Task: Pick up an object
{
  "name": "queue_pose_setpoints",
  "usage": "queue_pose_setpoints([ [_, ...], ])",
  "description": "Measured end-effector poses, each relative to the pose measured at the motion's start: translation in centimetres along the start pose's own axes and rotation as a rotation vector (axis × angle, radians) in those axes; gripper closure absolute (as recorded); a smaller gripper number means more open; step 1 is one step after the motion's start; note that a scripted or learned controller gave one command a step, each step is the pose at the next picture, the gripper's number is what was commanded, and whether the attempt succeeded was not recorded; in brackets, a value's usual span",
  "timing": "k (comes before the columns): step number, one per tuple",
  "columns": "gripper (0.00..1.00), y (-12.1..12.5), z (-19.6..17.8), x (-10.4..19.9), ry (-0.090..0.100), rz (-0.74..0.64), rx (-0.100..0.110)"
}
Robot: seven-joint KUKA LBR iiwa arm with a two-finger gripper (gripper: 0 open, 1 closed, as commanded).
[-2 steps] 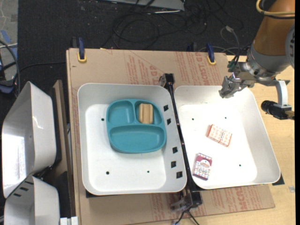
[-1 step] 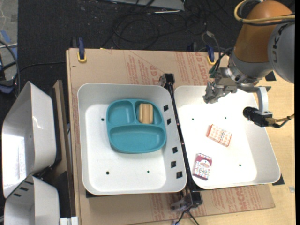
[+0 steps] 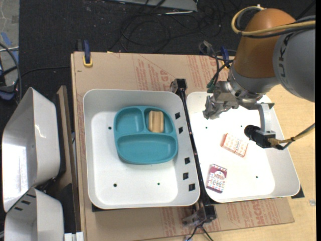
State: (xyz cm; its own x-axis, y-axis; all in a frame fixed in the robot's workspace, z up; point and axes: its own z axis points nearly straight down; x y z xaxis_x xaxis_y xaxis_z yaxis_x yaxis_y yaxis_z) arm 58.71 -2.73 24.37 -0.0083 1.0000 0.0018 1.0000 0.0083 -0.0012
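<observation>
The desk (image 3: pixel 125 69) is a tan board printed with faint red lettering, too washed out to read, and it sits on a dark floor strewn with black cables (image 3: pixel 150 24); a blue and yellow clamp (image 3: pixel 87 54) grips its far left corner. On it lie two shallow white bins side by side. The left bin (image 3: pixel 100 174) holds a teal divided tray (image 3: pixel 143 144), and a tan wooden block (image 3: pixel 156 121) rests in the tray's upper right compartment. The right bin (image 3: pixel 281 177) holds a small white packet with a red pattern (image 3: pixel 234 144) near its middle and a maroon and white packet (image 3: pixel 216 178) nearer the front edge; the print on both is too small to read. The grey arm (image 3: pixel 296 54), with white letters "UK" showing on its casing, reaches in over the right bin. Its gripper (image 3: pixel 210 110) hangs above the bin's far left part, well apart from both packets, holding nothing; whether it is wide or narrow I cannot tell.
</observation>
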Motion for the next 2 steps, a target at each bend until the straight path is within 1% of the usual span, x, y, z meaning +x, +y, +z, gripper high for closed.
queue_pose_setpoints([
  [1,1.0,-2.4,1.4,4.9,0.0,0.0,0.003],
  [2,1.0,-5.3,0.9,10.1,0.0,-0.001,0.002],
])
